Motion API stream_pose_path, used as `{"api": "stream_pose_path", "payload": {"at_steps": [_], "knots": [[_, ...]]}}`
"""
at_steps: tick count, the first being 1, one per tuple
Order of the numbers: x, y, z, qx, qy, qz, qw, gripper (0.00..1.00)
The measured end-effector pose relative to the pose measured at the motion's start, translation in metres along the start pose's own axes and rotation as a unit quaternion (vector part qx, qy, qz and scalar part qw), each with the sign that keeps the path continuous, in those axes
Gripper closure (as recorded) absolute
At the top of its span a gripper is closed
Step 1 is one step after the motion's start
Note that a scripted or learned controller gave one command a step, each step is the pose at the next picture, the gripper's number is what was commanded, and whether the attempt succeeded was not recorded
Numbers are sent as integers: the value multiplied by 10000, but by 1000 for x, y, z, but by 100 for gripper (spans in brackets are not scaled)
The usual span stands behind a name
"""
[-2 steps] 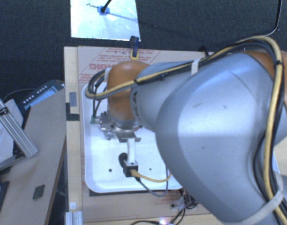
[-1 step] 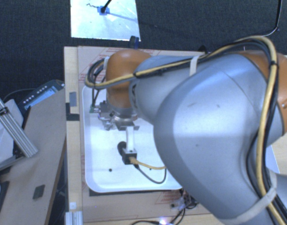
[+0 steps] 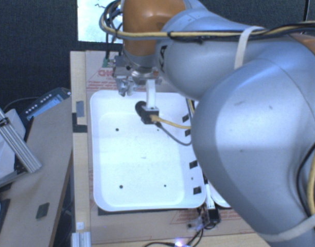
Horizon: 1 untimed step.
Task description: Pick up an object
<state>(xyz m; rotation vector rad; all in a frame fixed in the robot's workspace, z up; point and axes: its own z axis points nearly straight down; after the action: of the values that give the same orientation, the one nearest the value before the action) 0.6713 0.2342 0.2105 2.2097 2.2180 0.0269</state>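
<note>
White plastic bin (image 3: pixel 142 163) is seen with a bare floor; no object to pick can be made out in it, so a grasp here could close on nothing. The tool (image 3: pixel 139 89) hangs over the bin's far edge, and its state cannot be told. A black part on a yellow cable (image 3: pixel 170 127) dangles below it and might snag. The arm (image 3: pixel 250 122) hides the right-hand bin.

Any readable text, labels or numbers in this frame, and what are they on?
Red print on the cardboard sheet behind the white bin: too blurred to read.
Red print on the cardboard at the bin's front edge: too blurred to read.
Device with lit buttons at left: markings too small to read.
</note>
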Motion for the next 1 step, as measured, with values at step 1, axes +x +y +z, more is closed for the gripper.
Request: {"api": "stream_pose_path", "payload": {"at_steps": [1], "knots": [[0, -13, 85, 119, -29, -2, 9999, 100]]}}
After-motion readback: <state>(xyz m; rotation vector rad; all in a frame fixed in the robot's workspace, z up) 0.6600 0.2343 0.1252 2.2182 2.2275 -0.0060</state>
